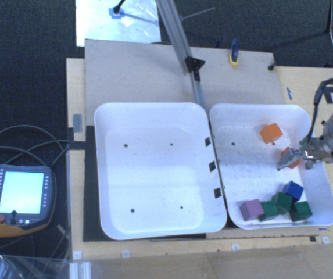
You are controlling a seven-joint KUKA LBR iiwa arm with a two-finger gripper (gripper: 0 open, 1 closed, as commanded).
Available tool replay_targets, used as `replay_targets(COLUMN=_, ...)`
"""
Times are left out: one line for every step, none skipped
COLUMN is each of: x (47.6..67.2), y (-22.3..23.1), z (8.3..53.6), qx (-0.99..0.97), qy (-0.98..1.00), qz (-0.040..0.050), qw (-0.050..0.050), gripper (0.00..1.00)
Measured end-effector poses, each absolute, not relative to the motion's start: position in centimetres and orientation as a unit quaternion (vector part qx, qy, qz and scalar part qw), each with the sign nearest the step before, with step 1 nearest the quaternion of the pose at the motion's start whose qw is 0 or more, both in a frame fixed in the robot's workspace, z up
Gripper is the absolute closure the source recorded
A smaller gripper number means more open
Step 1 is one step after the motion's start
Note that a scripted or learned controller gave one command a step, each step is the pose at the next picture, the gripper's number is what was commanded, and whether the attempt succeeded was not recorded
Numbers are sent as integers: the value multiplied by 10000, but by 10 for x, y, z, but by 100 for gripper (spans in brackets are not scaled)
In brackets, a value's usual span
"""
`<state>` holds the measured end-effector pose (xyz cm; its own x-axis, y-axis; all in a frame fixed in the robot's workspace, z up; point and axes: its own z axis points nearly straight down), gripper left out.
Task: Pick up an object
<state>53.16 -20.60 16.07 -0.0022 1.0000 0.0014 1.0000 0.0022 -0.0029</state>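
Blocks crowding right bin's front

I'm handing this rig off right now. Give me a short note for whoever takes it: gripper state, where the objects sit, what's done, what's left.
Gripper: low inside the right bin, near its right wall, right at a small orange-red piece. A grasp cannot be confirmed from this view.
Objects, all in the right bin: orange block toward the back; blue block, two green blocks, another green block and a pink block clustered at the front right.
Done: arm brought down into the bin beside a target.
Left: secure one object and lift it clear; check the grip before counting it.
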Motion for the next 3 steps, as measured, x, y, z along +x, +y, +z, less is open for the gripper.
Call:
replay_targets(x=527, y=-205, z=118, qx=-7064, qy=-7078, qz=5, qw=14, gripper=0)
replay_targets(x=529, y=-206, z=131, qx=-7056, qy=-7086, qz=-13, qw=-22, gripper=100)
replay_targets(x=531, y=-203, z=196, qx=-7052, qy=-7090, qz=-22, qw=-44, gripper=100)
